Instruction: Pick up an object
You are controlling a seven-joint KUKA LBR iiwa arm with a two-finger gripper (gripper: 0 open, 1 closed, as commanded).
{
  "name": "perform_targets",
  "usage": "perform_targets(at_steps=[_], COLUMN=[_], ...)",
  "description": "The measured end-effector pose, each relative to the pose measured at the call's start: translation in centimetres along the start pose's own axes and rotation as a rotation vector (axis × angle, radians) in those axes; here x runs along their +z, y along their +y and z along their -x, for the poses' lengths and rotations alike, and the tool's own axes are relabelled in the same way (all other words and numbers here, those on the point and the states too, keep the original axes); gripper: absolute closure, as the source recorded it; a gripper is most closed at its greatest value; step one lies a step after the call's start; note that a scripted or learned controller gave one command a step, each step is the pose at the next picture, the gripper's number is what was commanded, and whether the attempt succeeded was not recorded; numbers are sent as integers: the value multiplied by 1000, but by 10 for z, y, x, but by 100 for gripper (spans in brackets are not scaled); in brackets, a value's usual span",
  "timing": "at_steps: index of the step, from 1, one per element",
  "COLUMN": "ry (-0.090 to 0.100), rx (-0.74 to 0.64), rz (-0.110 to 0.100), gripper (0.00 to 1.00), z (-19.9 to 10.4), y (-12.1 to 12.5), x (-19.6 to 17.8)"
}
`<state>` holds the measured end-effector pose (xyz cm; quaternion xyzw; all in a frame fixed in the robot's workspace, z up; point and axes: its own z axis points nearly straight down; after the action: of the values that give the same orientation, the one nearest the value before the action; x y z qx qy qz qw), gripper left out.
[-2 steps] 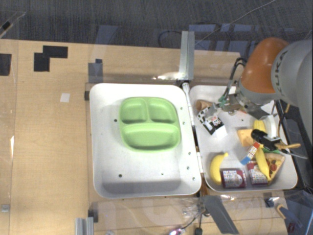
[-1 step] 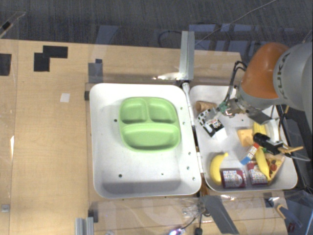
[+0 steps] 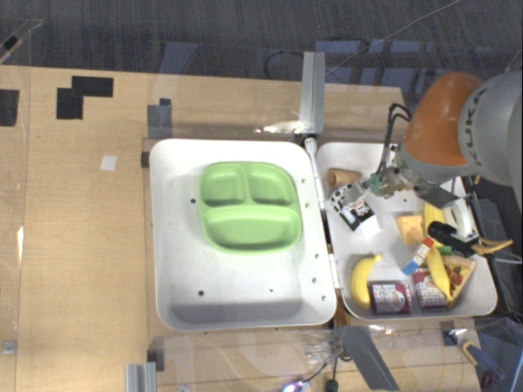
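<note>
As the arm (image 3: pixel 458 133) reaches in from 3 o'clock, gripper (image 3: pixel 351 204) hovers at right bin's (image 3: pixel 489 299) 10 o'clock | grasp unreadable | step: approach | next: descend, close on one item.

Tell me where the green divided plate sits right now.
In the camera view, the green divided plate lies flat in the left bin, toward its upper middle, across the divider from the right bin holding the clutter.

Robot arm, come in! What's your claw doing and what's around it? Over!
Gripper low in right bin, far-left corner. Nothing seen held. Bananas, cans crowd near side.
</note>
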<state>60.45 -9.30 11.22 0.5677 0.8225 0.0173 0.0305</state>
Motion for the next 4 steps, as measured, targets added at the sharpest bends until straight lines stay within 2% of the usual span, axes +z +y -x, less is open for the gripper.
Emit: perform_targets(at_steps=[1, 2, 3, 4], ry=[5, 26, 15, 1], rx=[-33, 18, -80, -141], rz=[-2, -56, -27, 2], gripper=[0, 0, 0, 0], z=[2, 17, 8, -2], y=[1, 7, 17, 0], x=[0, -43, -5, 0])
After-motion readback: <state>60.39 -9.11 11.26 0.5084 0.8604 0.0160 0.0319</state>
